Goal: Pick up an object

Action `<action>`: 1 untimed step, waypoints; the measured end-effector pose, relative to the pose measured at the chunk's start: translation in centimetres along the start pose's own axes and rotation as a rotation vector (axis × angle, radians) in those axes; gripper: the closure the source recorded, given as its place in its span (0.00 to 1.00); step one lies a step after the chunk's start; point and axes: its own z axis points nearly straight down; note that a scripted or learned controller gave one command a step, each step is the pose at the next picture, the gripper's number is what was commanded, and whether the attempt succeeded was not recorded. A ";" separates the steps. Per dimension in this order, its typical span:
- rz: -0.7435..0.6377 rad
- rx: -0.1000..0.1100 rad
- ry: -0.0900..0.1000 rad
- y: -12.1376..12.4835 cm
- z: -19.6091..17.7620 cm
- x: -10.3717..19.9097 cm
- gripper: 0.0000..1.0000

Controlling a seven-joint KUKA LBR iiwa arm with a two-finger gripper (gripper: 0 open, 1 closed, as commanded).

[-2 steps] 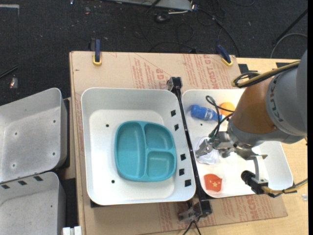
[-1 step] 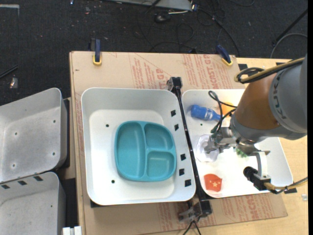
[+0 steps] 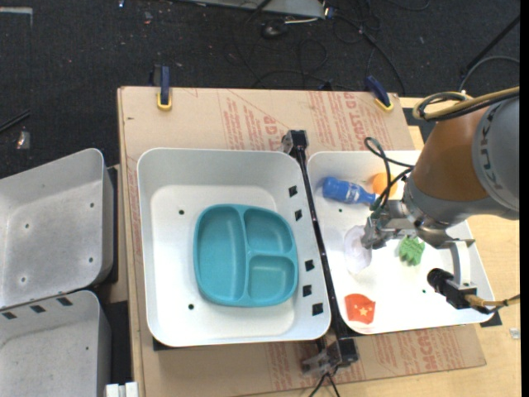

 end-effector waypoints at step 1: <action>-0.001 -0.001 0.000 0.1 -4.2 -0.1 1.00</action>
